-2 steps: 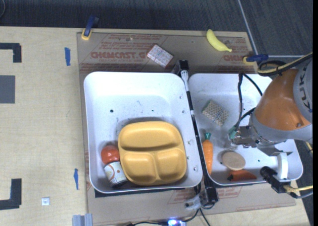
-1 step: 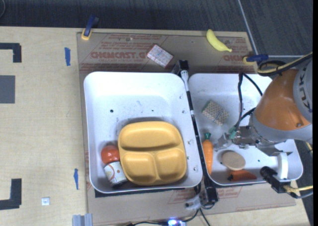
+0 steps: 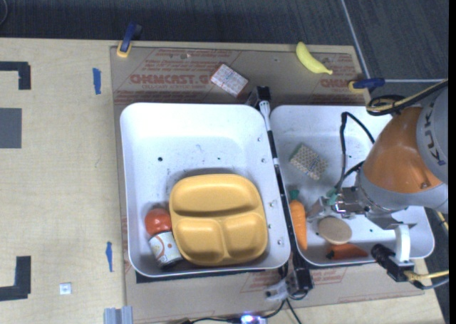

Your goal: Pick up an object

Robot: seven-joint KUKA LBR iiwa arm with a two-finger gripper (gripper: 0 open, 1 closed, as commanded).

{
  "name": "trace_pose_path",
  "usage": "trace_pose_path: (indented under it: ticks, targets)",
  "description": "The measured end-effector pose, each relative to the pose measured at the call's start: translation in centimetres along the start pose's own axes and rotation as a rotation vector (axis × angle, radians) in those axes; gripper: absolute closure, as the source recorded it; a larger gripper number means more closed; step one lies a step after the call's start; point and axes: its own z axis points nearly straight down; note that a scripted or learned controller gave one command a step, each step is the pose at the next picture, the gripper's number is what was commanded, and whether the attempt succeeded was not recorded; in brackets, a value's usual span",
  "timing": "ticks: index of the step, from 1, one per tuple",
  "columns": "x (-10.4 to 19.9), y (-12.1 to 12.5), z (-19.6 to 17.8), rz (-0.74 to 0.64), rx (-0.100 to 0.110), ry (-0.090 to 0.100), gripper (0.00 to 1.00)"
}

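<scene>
My gripper (image 3: 329,206) is low in the right bin (image 3: 356,119), near that bin's front left. Just below it lies a tan round object (image 3: 335,231), touching or nearly touching it. An orange carrot (image 3: 298,224) lies lengthwise along the bin's left wall, just left of the gripper. A red-orange piece (image 3: 349,251) rests by the front wall, under the tan object. A grey speckled pad (image 3: 308,161) sits farther back in the same bin. A small green bit (image 3: 330,194) peeks out beside the gripper.
The left bin (image 3: 142,173) holds a large yellow compartment tray (image 3: 217,217), a red-orange round item (image 3: 157,221) and a small can (image 3: 164,247) at its front left. Outside the bins, a yellow banana (image 3: 312,59) and a small card (image 3: 229,80) lie on the cardboard behind.
</scene>
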Motion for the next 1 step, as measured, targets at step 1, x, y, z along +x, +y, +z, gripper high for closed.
trace_pose_path:
  ticks: [1]
  targets:
    - [0.27,0.08,-0.93,-0.003,0.0,0.005,1.0]
